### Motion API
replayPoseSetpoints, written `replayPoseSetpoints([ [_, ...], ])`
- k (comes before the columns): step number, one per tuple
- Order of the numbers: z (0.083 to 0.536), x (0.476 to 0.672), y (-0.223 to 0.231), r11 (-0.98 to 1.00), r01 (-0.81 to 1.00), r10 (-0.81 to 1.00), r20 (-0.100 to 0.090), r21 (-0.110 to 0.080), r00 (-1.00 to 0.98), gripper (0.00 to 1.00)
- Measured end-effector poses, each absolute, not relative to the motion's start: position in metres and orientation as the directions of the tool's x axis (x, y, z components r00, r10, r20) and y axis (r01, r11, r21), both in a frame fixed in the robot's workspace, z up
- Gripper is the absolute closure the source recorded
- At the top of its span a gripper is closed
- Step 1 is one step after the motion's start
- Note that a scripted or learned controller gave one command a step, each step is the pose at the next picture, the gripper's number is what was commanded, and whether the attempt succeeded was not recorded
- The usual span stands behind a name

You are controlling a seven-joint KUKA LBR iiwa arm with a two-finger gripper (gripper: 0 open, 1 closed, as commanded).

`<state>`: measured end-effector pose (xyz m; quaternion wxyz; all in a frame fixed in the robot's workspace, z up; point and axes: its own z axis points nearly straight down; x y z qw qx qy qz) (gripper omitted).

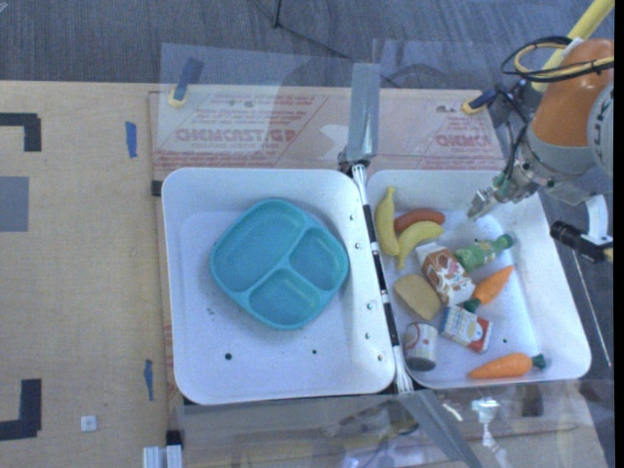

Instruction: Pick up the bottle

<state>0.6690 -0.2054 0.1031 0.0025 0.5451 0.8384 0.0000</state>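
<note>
The bottle (484, 253) is small and green with a paler neck. It lies on its side in the right bin (564, 305), towards the bin's upper right, among toy foods. My gripper (487, 203) hangs at the end of the grey and orange arm, over the bin's far right part. It is just beyond the bottle and apart from it. I see nothing held in it.
Around the bottle lie two yellow bananas (387, 220), a red sausage (419, 218), a printed carton (448, 274), a yellow wedge (417, 295), a can (421, 344), a small box (466, 328) and two carrots (502, 365). The left bin (195, 359) holds a teal divided plate (280, 261).
</note>
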Motion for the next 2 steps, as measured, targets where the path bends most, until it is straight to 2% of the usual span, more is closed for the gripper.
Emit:
replayPoseSetpoints([
  [1,0.1097,0.6692,-0.2221,0.793,0.609,0.609,-0.009,0.004,-0.793,1.0],
  [2,0.1081,0.6673,-0.2224,0.793,0.61,0.61,0.0,0.001,-0.793,0.0],
])
